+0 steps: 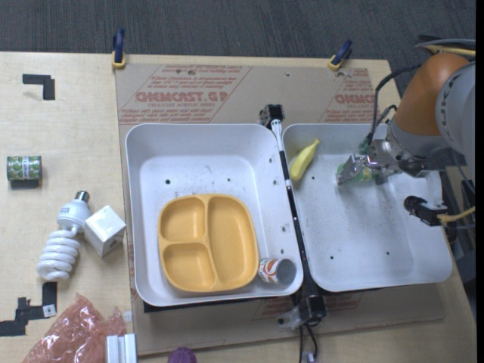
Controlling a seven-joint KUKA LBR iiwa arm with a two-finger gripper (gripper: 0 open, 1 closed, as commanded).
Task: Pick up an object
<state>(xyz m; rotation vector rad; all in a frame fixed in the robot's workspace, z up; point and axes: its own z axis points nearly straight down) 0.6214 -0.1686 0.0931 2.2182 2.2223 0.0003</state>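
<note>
A yellow banana [303, 159] lies at the back left of the right bin [393, 267], close to the divider. My gripper [352, 172] hangs low over the back of that bin, a short way right of the banana. A small greenish thing [364, 175] shows right at the gripper, and I cannot make out whether it is held. In the left bin [144, 172] sits a yellow divided plate [208, 242], with a small tipped cup [274, 271] at its front right corner.
On the bench left of the bins lie a white spiral bulb [62, 240], a white cube [105, 230], a green can [23, 169] and a pink mesh bag [72, 335]. The arm's orange band [427, 89] is over the right bin's back right corner.
</note>
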